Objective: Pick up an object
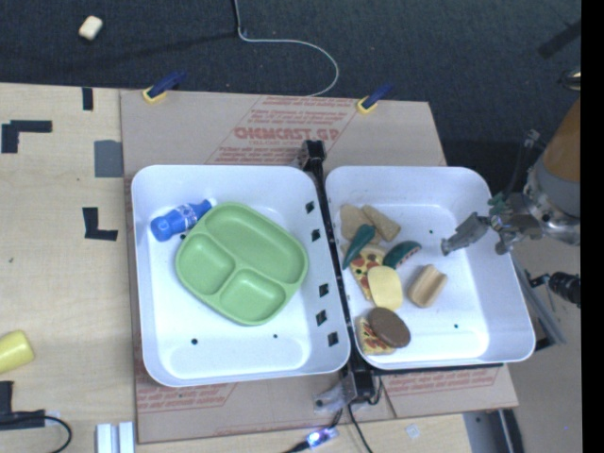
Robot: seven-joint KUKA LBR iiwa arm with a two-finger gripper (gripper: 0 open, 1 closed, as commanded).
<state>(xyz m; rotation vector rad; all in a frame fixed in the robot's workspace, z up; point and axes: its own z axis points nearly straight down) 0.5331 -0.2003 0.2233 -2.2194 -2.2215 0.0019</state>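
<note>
Over the right-hand bin's (472,187) outer rim, the gripper (481,232) hangs at the end of the arm (557,173), which reaches in from the right. One grey finger (460,234) points leftward over the bare white floor and a second, shorter one sits just behind it toward the wrist. I cannot tell how far apart they stand, but nothing shows between them, so the tool carries nothing.

My reading is that this is the approach step: no object is picked, and the tool is still off to one side of the pile. Everything worth grasping lies to the gripper's left. Nearest is a tan block (427,286), down and left of the fingertip and a little apart from the rest. Beyond it sit a yellow piece (385,288), a dark green piece (403,252), a teal one (360,243), two tan wedges (369,221) against the far wall, and a brown disc (388,328) lying on a pizza-like slice (363,336) near the front corner. The next move calls for travelling left over one of these, lining the fingers across its narrow side, then descending. The tan block looks the easiest choice, since its neighbours crowd and touch one another.

Farther left, past the divider, the second bin (151,338) holds a green sectioned plate (242,262) with a blue bottle (177,219) just beside its upper-left edge.
</note>
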